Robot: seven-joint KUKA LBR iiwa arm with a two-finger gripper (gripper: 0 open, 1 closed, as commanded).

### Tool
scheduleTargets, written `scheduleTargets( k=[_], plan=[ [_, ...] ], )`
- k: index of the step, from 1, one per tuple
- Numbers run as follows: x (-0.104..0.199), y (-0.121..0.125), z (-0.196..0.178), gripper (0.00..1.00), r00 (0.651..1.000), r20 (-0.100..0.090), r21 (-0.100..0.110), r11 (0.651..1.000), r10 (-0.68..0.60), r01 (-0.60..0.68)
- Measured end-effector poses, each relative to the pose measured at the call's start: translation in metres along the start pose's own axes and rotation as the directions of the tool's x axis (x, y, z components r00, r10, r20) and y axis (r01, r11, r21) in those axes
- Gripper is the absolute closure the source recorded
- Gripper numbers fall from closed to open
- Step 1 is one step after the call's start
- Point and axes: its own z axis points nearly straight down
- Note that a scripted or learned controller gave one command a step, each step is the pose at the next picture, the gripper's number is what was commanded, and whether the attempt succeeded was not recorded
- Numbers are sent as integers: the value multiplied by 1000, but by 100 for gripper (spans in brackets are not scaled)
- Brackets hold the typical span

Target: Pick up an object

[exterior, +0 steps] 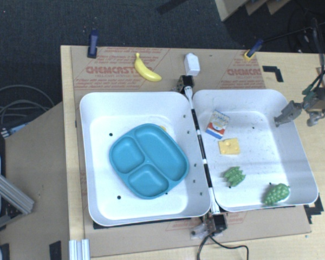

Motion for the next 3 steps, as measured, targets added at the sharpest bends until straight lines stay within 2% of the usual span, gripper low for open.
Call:
scheduleTargets(
  k=[1,2,3],
  plan=[
    [58,-21,84,0,1000,-1,1,1000,-1,1],
    [94,-66,182,0,1000,-1,1,1000,1,-1],
    [94,-66,172,100,1000,0,0,1000,1,-1]
  ],
)
